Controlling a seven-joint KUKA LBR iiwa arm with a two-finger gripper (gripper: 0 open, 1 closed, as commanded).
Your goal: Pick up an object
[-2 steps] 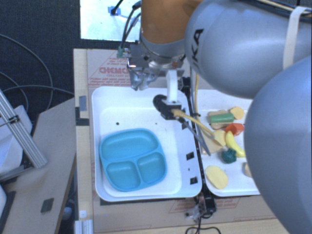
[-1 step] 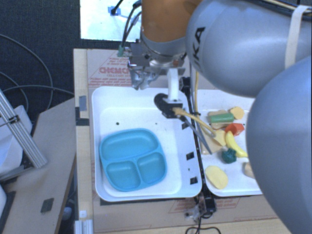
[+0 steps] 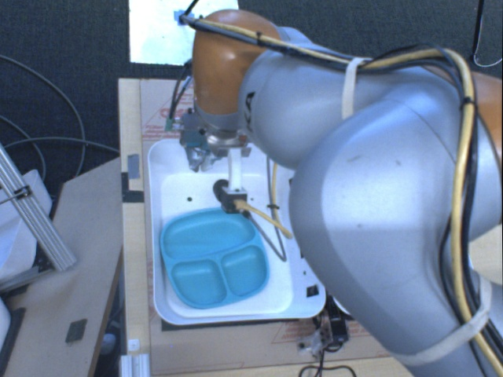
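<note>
The gripper (image 3: 199,157) hangs low over the far end of the white bin (image 3: 174,191), open or closed I cannot tell, while the blue divided plate (image 3: 214,258) lies flat in the bin's near half, apart from it.

A divided plate (image 3: 214,259) lies in the near half of the bin (image 3: 171,177), the gripper (image 3: 200,159) hangs over the bin's far end, and a sheet of paper (image 3: 169,22) lies beyond that end.
</note>
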